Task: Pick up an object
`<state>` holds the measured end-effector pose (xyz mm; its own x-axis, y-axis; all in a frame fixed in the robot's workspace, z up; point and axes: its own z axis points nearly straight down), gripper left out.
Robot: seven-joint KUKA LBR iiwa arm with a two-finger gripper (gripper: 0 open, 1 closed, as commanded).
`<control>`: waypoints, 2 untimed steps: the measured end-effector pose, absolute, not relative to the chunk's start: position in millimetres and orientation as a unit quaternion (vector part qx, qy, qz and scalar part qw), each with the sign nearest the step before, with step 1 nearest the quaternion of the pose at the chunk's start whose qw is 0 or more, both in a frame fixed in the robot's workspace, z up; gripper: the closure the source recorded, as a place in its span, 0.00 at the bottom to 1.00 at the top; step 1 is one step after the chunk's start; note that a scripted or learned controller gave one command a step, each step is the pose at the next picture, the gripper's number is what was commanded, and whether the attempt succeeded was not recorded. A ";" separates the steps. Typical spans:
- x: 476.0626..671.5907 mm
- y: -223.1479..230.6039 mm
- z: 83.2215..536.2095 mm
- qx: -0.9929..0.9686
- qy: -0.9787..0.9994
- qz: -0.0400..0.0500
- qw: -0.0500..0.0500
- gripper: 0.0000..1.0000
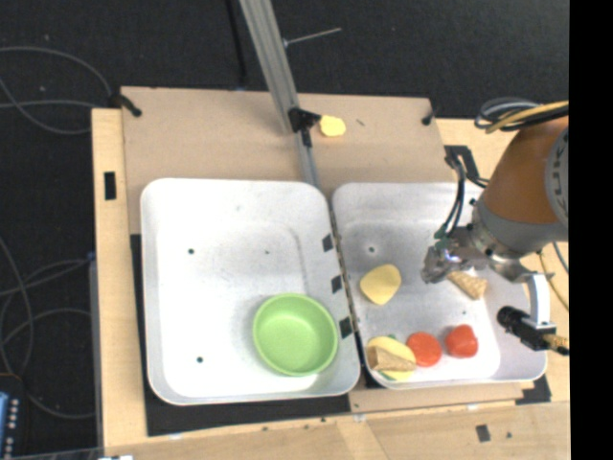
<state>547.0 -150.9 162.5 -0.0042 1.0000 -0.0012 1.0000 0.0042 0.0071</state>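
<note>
**Bench on a dark floor**

A tan bench [220,137] sits on black carpet-like floor [86,36]. Thin cables [38,84] trail over the floor past the bench's left edge. A grey metal rail [268,46] slants from the bench's far edge.

Lab bench [230,132] — cables, mounted rail [268,46]

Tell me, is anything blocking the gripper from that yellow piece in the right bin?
Nothing visible. The gripper hangs just right of the yellow piece, with bare white bin floor between them.
</note>
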 end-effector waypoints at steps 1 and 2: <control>539.9 -156.4 218.2 0.706 0.708 0.002 0.004 1.00; 541.9 -157.5 272.5 0.705 0.709 0.002 0.004 1.00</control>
